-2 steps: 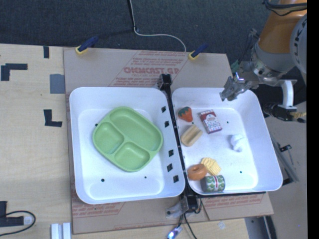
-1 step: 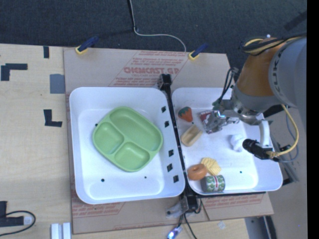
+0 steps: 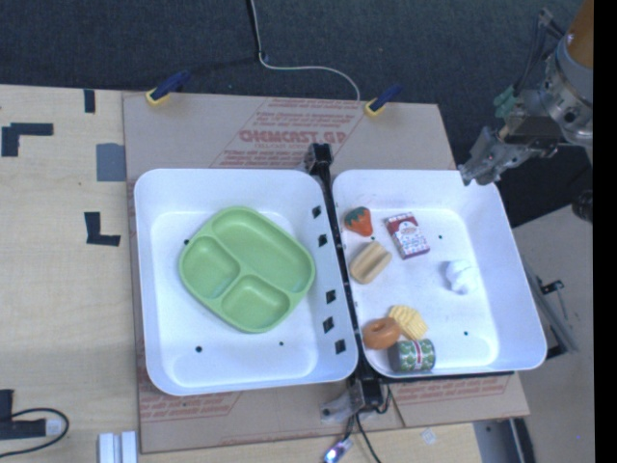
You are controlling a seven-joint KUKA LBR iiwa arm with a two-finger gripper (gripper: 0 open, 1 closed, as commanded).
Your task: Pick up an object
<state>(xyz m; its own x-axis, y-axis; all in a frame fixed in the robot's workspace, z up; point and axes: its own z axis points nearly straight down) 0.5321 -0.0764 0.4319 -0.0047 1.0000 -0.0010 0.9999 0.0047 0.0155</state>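
Observation:
The right bin [image 3: 501, 258] holds several small items: a strawberry [image 3: 359, 221], a red carton [image 3: 407, 235], a tan bread roll [image 3: 369, 262], a small white object [image 3: 457, 276], a yellow ridged piece [image 3: 408, 320], an orange doughnut [image 3: 381, 333] and a green can [image 3: 413, 355]. My gripper [image 3: 479, 167] hangs at the bin's far right corner, above its rim and apart from all the items. Nothing is seen between its dark fingers.
The left bin [image 3: 154, 258] carries a green divided plate [image 3: 247, 268]. A black clip strip [image 3: 330, 258] joins the two bins. Cardboard lies under both, held by clamps [image 3: 167, 87] at the back, and a white cable [image 3: 289, 61] runs there.

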